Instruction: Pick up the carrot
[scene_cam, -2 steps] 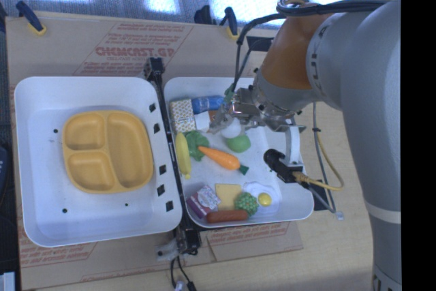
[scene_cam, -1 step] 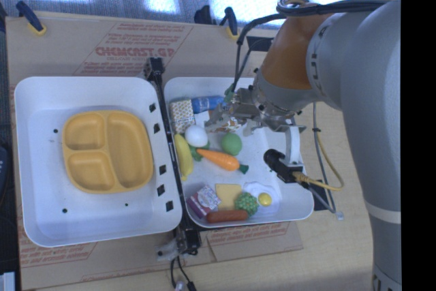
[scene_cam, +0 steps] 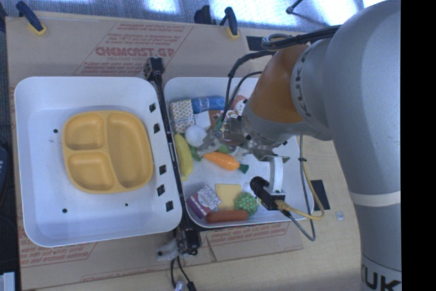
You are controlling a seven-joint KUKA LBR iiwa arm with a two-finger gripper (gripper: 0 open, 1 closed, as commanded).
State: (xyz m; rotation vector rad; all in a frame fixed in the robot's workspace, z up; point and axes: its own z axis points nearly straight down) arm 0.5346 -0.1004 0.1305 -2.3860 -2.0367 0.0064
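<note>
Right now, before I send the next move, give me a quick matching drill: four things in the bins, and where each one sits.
Things:
1. carrot
2. yellow plate
3. sausage
4. banana

Places:
A. near front rim of right bin
B. along right bin's left wall
C. left bin
D. middle of right bin, just below the gripper

Pairs: 1-D, 2-C, 3-A, 4-B
</note>
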